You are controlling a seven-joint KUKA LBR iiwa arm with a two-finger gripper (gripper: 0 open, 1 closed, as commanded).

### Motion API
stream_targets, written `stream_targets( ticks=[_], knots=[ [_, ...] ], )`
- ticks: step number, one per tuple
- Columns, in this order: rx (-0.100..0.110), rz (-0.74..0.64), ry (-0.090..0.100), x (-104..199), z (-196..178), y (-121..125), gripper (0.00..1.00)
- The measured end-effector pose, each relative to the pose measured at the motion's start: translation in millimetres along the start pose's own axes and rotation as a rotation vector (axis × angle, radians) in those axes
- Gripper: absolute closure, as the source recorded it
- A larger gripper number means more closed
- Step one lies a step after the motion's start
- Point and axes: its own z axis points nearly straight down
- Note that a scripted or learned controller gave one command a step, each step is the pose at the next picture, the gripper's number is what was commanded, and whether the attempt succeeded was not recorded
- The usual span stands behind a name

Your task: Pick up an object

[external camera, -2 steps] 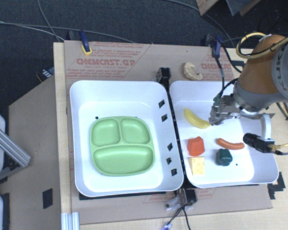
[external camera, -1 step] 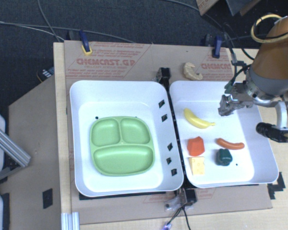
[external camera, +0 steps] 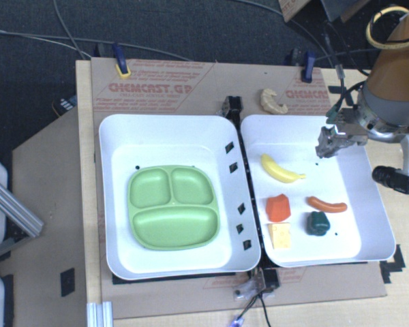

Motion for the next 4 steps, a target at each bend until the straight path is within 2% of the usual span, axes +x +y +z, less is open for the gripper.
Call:
stream_targets(
  ticks=[2, 3, 4],
  knots=[
    [0.003, -0.004, 0.002, 96.3, 17.3, 39.1, 1.00],
    [0.001, -0.005, 0.003, 143.3, 5.8, 49.9, 1.00],
    [0.002, -0.005, 0.003, 204.6, 13.0, 65.8, 1.00]
  ],
)
